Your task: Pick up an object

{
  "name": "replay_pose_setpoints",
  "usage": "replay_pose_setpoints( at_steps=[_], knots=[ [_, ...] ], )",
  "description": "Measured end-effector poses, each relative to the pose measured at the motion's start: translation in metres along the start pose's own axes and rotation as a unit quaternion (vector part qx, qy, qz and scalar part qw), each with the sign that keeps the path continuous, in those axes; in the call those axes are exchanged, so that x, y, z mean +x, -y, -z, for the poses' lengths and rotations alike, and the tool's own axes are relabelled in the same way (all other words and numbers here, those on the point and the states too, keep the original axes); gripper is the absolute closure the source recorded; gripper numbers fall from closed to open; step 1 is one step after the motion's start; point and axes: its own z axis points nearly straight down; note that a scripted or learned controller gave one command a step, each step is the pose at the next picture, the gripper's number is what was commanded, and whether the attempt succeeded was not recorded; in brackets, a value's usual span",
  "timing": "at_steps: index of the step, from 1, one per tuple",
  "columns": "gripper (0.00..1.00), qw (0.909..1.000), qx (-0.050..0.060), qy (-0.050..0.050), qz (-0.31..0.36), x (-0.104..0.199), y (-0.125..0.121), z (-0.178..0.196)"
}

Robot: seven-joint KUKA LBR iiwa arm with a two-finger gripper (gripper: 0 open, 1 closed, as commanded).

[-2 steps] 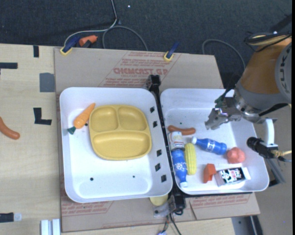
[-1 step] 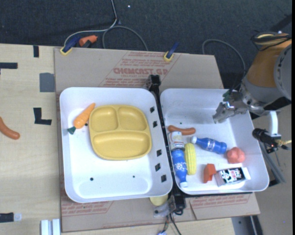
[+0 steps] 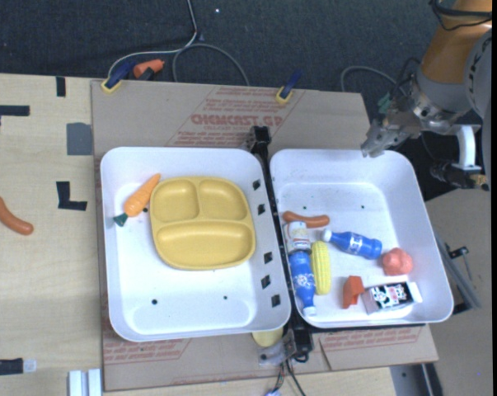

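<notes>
The right bin point(image 3: 396, 180) holds a small sausage point(image 3: 306, 219), two blue bottles point(image 3: 302, 275) point(image 3: 355, 243), a corn cob point(image 3: 321, 267), a pink ball point(image 3: 397, 261), an orange block point(image 3: 352, 291) and a black-and-white carton point(image 3: 390, 295). In the left bin point(image 3: 124, 287) lie a yellow divided plate point(image 3: 203, 222) and a toy carrot point(image 3: 139, 196). My gripper point(image 3: 375, 144) hangs above the right bin's far right corner, away from all the objects. Nothing shows between its fingers.
Both bins sit on a cardboard sheet point(image 3: 232, 118) clamped at the back. A loose sausage point(image 3: 11, 215) lies on the bench far left. A cable point(image 3: 190, 40) runs behind the bins. The arm point(image 3: 454, 64) enters from the upper right.
</notes>
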Motion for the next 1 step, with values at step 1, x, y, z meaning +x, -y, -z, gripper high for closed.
replay_pose_setpoints(
  at_steps=[1],
  knots=[
    [0.0, 0.9999, 0.011, -0.004, 0.001, 0.0906, 0.0775, -0.0409]
  ],
)
